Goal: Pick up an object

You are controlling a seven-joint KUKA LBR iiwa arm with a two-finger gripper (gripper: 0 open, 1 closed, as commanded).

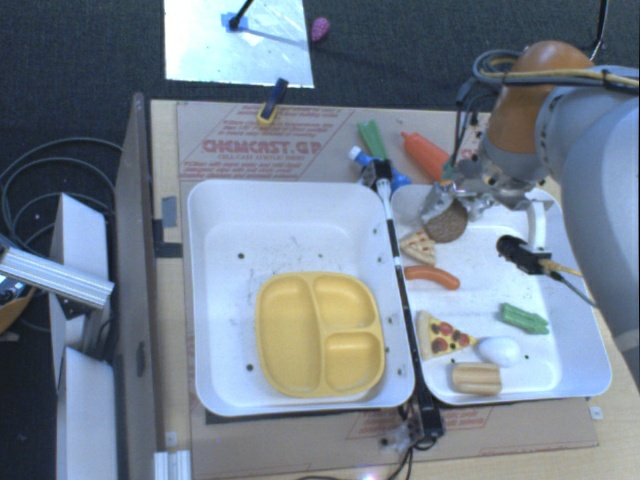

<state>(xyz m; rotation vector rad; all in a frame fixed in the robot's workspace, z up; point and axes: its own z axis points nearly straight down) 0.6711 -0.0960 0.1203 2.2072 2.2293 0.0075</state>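
Observation:
My gripper [441, 204] hangs low over the far left corner of the right bin [570, 368]. A brown round disc [448, 226] lies right beneath it, touching or nearly touching it. Further toward the front along the bin's left side lie a small wedge of toast [418, 248], a red sausage [432, 278] and a pizza slice [441, 335]. A green piece [524, 318], a white egg [498, 350] and a tan bread roll [476, 377] lie near the front.
The left bin [230, 228] holds a yellow divided plate [320, 333]. Behind the bins, on the cardboard, lie a green piece [372, 140], an orange carrot [425, 155] and a blue-and-white item [362, 157]. The grey arm [590, 138] fills the right side.

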